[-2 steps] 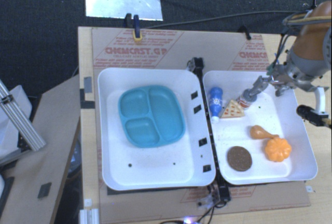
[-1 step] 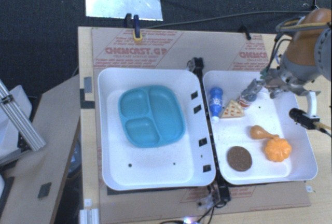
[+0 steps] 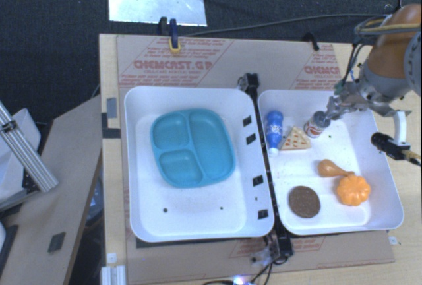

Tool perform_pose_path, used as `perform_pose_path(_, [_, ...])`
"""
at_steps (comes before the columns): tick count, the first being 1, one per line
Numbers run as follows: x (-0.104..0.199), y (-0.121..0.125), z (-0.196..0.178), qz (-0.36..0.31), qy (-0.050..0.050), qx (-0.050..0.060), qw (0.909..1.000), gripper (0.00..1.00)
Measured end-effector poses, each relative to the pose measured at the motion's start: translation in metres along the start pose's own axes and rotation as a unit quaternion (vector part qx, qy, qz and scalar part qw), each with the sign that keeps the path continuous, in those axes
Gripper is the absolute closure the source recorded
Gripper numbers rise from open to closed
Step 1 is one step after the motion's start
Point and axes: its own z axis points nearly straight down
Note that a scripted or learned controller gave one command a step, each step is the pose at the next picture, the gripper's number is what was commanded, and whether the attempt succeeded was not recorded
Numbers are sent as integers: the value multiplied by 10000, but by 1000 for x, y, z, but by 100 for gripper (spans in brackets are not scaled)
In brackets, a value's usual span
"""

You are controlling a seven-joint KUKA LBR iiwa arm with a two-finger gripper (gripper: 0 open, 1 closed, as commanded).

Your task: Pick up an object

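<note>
Claw low in right bin, tip touching or just over a small red-and-white can beside waffle wedge; grip state cannot be told; can lies directly under claw, toward bin's back-left.

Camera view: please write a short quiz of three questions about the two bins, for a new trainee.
1. True or false: the blue divided plate lies in the left bin.
2. Which item lies nearest the end effector? A. orange pumpkin B. brown round cookie C. waffle wedge
3. Fill in: the blue bottle lies in the ____ bin.

Key: 1 true. 2 C. 3 right.
</note>
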Motion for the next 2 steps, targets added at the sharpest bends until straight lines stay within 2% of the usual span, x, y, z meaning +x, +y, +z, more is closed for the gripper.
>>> perform_pose_path(1, [-5, 0, -64, -1, -1, 85, 10000, 100])
perform_pose_path(2, [-6, 3, -119, -6, 0, 84, 10000, 100])
